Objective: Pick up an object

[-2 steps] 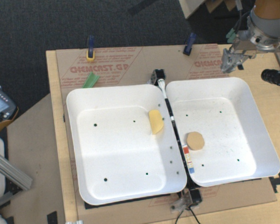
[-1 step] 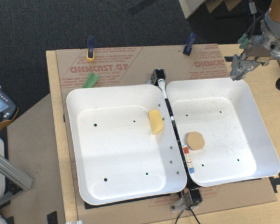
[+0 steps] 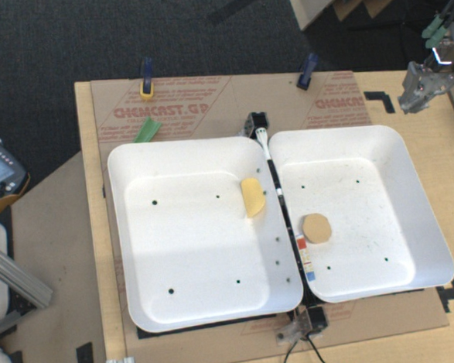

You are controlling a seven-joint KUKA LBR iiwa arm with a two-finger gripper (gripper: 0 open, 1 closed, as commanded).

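Two candidate objects are presented for the pick: a yellow wedge-shaped piece (image 3: 252,197) lying in the left bin (image 3: 138,245), close to that bin's right wall, and a round tan disc (image 3: 317,229) lying in the right bin (image 3: 414,202), toward its left side. Both lie flat on the bin floors, well apart from each other and separated by the two adjoining bin walls.

The hand (image 3: 424,87) is seen at the upper right of the camera view, outside the right bin and well clear of both objects. Nothing is seen in it; whether it is spread or pressed together cannot be told at this size and angle.

The step in hand is judged to be the approach, with no grasp begun. A target must be selected next; the disc is judged the nearer one. The hand is then to be carried over the bin rim, centred above the object, lowered to the floor and closed. The disc's low profile may let it slip.

The bins rest on a brown cardboard sheet (image 3: 206,101) printed with red lettering, held by a yellow-tipped clamp (image 3: 147,78) and a blue clamp (image 3: 307,71) to the wooden worktop (image 3: 67,227). A green scrap (image 3: 147,130) lies on the cardboard. Dark carpet (image 3: 85,31) covers the floor beyond.
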